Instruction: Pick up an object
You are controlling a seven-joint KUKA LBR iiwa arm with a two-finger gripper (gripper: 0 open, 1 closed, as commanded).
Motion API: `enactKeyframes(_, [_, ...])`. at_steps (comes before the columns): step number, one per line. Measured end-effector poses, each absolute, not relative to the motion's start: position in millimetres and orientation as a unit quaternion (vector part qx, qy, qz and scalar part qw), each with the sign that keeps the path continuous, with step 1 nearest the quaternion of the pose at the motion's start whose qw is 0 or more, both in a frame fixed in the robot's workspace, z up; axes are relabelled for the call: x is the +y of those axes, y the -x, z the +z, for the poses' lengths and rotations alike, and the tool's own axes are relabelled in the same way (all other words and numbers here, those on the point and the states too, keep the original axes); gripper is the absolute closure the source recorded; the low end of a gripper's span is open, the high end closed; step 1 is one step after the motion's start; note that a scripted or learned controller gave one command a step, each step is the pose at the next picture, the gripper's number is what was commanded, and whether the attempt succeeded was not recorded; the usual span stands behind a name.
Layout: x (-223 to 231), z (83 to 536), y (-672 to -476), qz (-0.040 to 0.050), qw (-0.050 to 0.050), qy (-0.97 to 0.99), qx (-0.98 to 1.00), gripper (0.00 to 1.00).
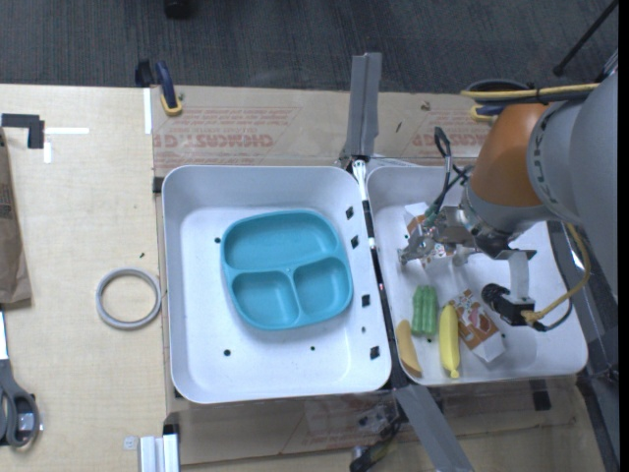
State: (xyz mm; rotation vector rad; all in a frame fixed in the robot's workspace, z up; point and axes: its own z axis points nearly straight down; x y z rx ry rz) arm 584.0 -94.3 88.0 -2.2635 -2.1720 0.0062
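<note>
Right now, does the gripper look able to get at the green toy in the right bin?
Probably yes. The gripper hovers just above the green toy, whose top is uncovered; the yellow banana lies close beside it.

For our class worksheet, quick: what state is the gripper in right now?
Gripper: low in the right bin, above the green object; open or closed cannot be told.

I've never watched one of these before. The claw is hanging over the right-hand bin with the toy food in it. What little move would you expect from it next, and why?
Probably a short drop straight down. The gripper hovers in the right bin, above the green piece, the yellow banana and a small carton, and I see nothing between its fingers, so it must descend before it can grasp.
</note>
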Motion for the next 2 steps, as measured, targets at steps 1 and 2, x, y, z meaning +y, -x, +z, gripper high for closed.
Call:
enactKeyframes(1, [-83, 191, -594.2, 0.0010, 0.000, 0.741, -0.672, 0.00])
enactKeyframes(2, [-96, 95, -638.8, 0.0010, 0.000, 0.730, -0.683, 0.00])
